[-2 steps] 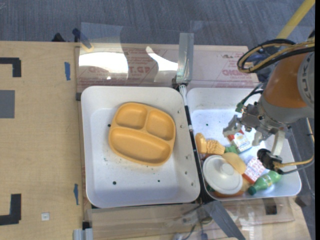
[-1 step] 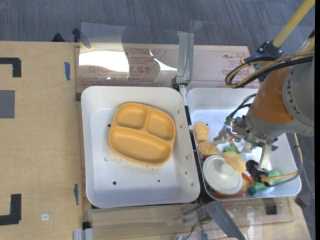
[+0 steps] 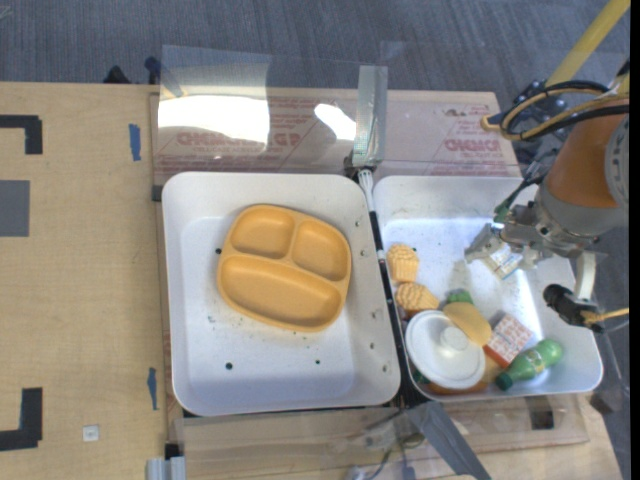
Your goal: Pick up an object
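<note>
The right white bin (image 3: 440, 218) holds a cluster of toys along its front half. Two ridged yellow pieces (image 3: 402, 262) (image 3: 416, 296) lie by its left wall. A white round bowl (image 3: 447, 348) sits at the front, with a yellow banana-like toy (image 3: 468, 321) leaning against it. A red-and-white box (image 3: 508, 338) and a green bottle (image 3: 530, 363) lie to the right. My gripper (image 3: 503, 256) hangs low over the bin's middle right, just behind the box and apart from the toys. The view is too small to show what lies between its tips.
The left white bin (image 3: 190, 268) carries an orange divided plate (image 3: 285, 268). A clear plastic sheet and a metal bracket (image 3: 368, 118) stand behind the bins. The arm's orange band (image 3: 590, 168) and its cables cover the right bin's far right corner.
</note>
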You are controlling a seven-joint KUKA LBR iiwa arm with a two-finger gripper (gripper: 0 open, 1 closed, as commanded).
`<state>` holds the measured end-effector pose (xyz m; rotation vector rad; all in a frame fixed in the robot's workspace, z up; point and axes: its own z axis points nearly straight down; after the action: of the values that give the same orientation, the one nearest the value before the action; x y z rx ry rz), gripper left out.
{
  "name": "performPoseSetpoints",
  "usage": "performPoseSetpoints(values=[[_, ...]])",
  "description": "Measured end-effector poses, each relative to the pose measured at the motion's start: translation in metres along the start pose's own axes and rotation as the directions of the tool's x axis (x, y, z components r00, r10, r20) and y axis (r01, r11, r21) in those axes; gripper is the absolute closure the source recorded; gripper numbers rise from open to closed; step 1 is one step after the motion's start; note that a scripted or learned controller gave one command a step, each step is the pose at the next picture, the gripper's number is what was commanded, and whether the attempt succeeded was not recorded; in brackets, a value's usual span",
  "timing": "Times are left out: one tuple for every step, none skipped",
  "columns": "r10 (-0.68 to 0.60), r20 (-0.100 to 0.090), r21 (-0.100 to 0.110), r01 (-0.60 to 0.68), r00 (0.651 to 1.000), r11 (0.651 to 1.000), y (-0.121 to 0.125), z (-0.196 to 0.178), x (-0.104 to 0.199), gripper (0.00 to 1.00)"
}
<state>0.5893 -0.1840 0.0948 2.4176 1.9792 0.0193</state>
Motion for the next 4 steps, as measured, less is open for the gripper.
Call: performPoseSetpoints(values=[[-0.016,0.003,-0.003,0.016,1.0,1.0,0.052,-0.001,0.027,0.0],[-0.284,-0.01,0.02,0.284,0.959,0.959,0.08,-0.006,0.0,0.0],[-0.221,-0.006,0.019,0.221,0.975,0.975,0.075,0.01,0.027,0.0],[-0.416,-0.01,0.013,0.416,0.909,0.909,0.03,0.008,0.094,0.0]])
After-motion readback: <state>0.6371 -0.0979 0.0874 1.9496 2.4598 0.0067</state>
